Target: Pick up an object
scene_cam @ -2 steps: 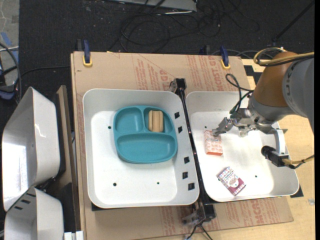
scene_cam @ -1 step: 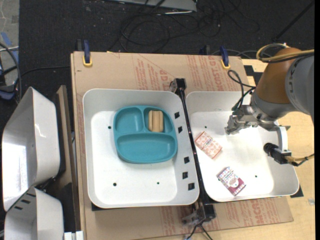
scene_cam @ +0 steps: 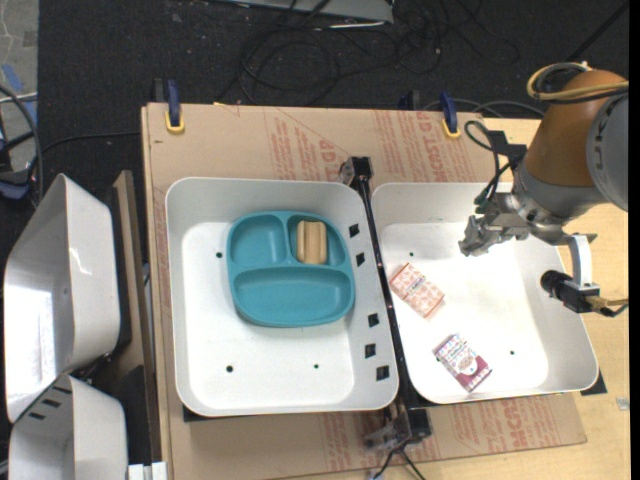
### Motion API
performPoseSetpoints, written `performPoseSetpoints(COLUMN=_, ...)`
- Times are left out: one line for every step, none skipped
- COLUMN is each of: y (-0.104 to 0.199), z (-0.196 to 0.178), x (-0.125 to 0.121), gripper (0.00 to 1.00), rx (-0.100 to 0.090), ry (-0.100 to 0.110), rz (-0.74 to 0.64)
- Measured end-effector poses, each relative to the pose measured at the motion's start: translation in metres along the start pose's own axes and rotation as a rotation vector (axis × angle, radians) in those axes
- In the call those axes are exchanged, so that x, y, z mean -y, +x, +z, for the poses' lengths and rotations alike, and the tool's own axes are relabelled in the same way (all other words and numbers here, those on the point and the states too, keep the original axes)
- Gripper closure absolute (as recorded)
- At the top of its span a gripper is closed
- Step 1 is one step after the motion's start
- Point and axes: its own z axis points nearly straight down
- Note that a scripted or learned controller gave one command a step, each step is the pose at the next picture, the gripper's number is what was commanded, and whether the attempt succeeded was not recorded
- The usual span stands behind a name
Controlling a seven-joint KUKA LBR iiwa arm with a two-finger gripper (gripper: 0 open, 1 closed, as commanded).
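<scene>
Grey metal jaws point(scene_cam: 478, 240) hang over the upper part of the right bin point(scene_cam: 570, 368); I cannot tell how they stand. Two small packets lie in that bin: a pink patterned packet point(scene_cam: 416, 290) just below the jaws, and a darker packet point(scene_cam: 461, 361) nearer the front edge. One teal divided plate point(scene_cam: 283, 288) sits in the left bin point(scene_cam: 200, 358), with one tan block point(scene_cam: 312, 242) in its upper right compartment. Both bins rest on the brown desk point(scene_cam: 270, 133).

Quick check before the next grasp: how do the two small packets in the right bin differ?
The upper packet lies nearer the divider between the bins and closer to the gripper; the lower packet lies near the bin's front wall. The upper packet looks pale pink and checked; the lower packet is darker, with a magenta edge. Both are flat, tilted alike, and untouched.
</scene>
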Motion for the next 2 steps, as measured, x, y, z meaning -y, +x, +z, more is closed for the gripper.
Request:
performPoseSetpoints(y=-0.004, z=-0.044, x=-0.003, gripper=1.0, rx=0.0, ry=0.0, rz=0.0)
performPoseSetpoints(y=-0.005, z=-0.092, x=-0.005, gripper=1.0, rx=0.0, ry=-0.001, rz=-0.001)
